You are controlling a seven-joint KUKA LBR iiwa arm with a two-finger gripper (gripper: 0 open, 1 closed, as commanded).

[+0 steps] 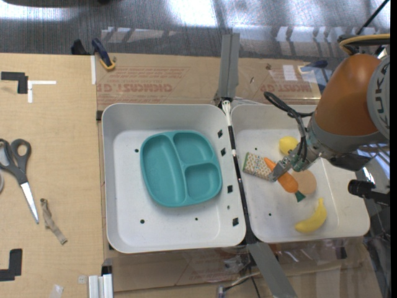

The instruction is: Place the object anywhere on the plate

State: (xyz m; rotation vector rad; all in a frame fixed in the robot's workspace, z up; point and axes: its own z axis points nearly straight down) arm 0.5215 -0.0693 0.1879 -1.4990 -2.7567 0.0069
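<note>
A teal plate (pixel 182 168) with three compartments lies in the left bin (pixel 118 228) with nothing on it. The right bin (pixel 273 225) holds an orange carrot (pixel 284 179), a patterned square block (pixel 254 164), a yellow lemon-like piece (pixel 287 144), a tan round piece (pixel 306 182) and a yellow banana (pixel 312 218). My gripper (pixel 290 165) reaches in from the right and sits low over the carrot's upper end, between the block and the tan piece. Its body hides whatever is between its tips.
The ridge between the two bins (pixel 233 166) separates the plate from the objects. On the bench at the far left lie scissors (pixel 20 172) and a scrap of tape (pixel 53 222). The grey and orange arm (pixel 350 104) covers the right bin's back right corner.
</note>
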